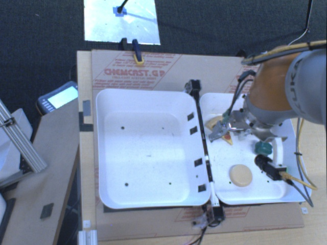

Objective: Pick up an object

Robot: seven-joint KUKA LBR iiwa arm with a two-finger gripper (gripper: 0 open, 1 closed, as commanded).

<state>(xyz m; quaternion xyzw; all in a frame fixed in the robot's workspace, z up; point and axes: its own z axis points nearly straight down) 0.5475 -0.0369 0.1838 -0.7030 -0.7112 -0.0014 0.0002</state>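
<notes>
My gripper (219, 130) hangs low over the upper left part of the right bin (225, 194). A yellow piece (213, 121) lies right beside it, and an orange-red piece (227, 139) pokes out just below it. Whether either one is in the gripper's grasp is hidden by the wrist. A tan round disc (240, 175) rests on the bin floor toward the front. A small teal object (263, 147) sits to the right of the gripper, close under the arm.
The left bin (102, 137) stands beside the right one, with a black clipped divider (202, 142) between them. Both rest on a cardboard sheet (153, 70). A yellow-and-black clamp (137, 52) sits at the sheet's back edge.
</notes>
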